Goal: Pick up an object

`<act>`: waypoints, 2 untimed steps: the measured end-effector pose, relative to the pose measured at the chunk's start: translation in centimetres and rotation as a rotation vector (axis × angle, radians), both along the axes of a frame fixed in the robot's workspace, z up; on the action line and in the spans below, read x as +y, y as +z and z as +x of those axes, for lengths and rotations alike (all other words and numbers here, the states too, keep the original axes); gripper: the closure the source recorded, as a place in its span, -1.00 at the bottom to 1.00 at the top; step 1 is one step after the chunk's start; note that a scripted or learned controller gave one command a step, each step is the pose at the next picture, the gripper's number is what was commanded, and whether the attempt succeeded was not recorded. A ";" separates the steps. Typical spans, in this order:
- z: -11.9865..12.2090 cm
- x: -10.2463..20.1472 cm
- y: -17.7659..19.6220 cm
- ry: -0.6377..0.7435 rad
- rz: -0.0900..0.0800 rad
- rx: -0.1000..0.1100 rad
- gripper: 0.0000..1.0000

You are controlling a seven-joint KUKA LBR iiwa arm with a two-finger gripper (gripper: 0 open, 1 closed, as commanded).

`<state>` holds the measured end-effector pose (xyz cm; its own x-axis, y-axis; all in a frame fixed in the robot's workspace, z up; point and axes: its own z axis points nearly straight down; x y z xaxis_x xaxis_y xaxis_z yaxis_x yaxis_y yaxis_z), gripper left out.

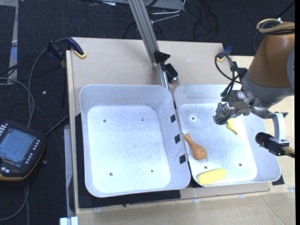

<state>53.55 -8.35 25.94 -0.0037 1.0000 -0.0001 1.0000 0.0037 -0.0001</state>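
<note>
My gripper (pixel 224 116) hangs over the upper middle of the right bin (pixel 206 93). Just to its right and slightly below lies a small yellow piece (pixel 232 127), close to the fingers but apart from them as far as the view shows. An orange drumstick-shaped object (pixel 196 147) lies near the right bin's left wall, thin end toward the back. A flat yellow oval object (pixel 212 176) rests at the bin's front edge.
The left bin (pixel 89 125) stands beside the right one, their walls meeting in a ridge with black clips (pixel 178 138). A slanted metal pole (pixel 146 29) rises from the back of the bench. A handheld pendant (pixel 16 149) lies off the bench at left.
</note>
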 end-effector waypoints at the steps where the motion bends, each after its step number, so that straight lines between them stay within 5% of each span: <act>1: 1.4 4.6 0.4 0.000 0.001 0.000 1.00; 2: 3.6 9.8 -0.9 0.001 0.001 0.001 1.00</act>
<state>57.14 1.46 25.05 -0.0045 1.0000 0.0008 1.0000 0.0045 -0.0015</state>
